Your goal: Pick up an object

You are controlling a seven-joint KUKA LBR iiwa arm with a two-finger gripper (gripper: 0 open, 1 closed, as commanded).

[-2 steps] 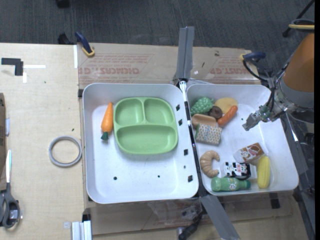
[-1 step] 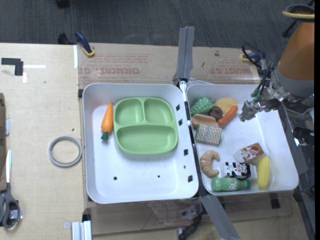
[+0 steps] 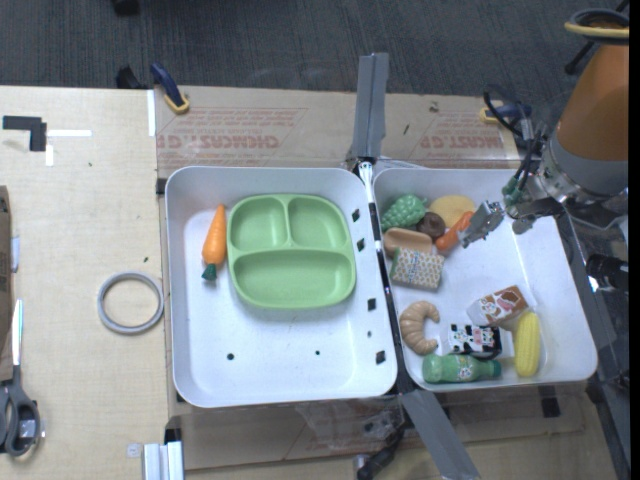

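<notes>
Fingers of the grey two-finger gripper (image 3: 487,220) were seen slightly spread, nothing pinched, in the right white bin (image 3: 560,298). A small orange toy carrot (image 3: 452,232) lay at nine o'clock, just beside.

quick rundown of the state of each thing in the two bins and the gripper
green tray: flat in the left bin, compartments bare
carrot: lying beside the tray's left edge
croissant: lying in the right bin
green bottle: on its side by the near wall
corn: lying flat
gripper: above the right bin, nothing seen between its fingers
</notes>
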